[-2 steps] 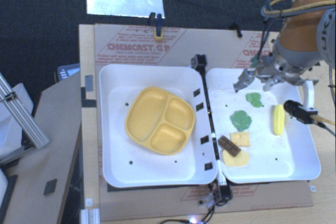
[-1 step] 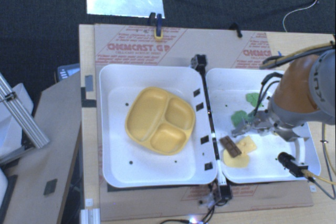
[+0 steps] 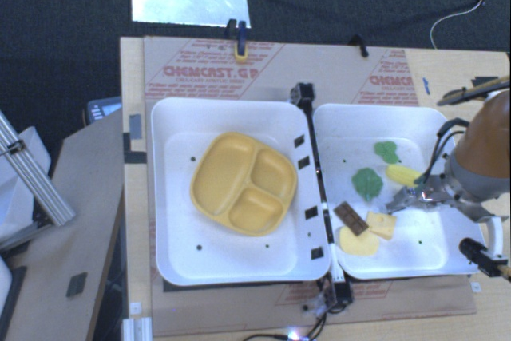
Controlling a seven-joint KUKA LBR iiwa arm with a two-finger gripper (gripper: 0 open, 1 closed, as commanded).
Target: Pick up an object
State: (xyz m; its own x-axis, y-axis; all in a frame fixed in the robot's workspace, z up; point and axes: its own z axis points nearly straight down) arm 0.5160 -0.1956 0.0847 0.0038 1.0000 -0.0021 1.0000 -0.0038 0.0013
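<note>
The right bin holds several small pieces: a green piece near the back, a larger green piece, a yellow piece, a brown block, a pale yellow wedge and a flat yellow piece. My gripper reaches in from the right edge, low over the bin floor. It sits just below the yellow piece and right of the larger green piece. Nothing is visibly held in it.
The left bin holds a yellow divided plate. A black divider with clips runs between the bins. The arm's orange band and cables hang over the right bin's right side. Bare bin floor lies at the front right.
</note>
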